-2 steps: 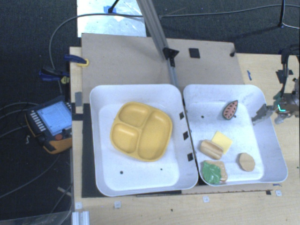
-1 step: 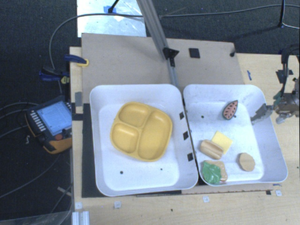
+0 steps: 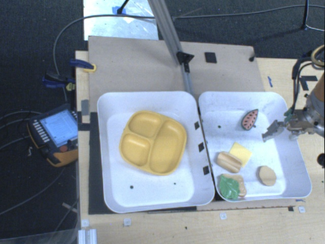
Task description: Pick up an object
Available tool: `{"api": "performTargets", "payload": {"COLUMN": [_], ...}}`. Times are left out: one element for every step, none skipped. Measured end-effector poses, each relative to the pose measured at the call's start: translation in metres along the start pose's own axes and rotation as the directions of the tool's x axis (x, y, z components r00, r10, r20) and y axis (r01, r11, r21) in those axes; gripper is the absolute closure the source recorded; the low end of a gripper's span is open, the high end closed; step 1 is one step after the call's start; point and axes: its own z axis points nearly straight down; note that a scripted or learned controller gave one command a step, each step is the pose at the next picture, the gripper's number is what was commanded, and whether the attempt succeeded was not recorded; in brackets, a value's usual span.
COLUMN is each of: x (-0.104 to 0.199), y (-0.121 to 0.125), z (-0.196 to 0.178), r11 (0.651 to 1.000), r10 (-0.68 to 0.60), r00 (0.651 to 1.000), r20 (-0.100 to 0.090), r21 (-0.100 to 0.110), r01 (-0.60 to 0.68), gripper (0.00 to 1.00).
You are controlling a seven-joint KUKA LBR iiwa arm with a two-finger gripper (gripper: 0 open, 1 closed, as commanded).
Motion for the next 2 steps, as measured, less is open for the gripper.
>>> {"api": "performTargets", "payload": {"x": [0.011,0.016], "y": [0.002,-0.008], "z": [0.062,0.122], "r11": [1.0,1.0], "r10": [0.001,0.003], "r00": [1.0,1.0], "r20": [-0.001,-0.002], "r21": [0.001,0.0], "r01": [-0.001,-0.003], "gripper": [0.0,0.0]}}
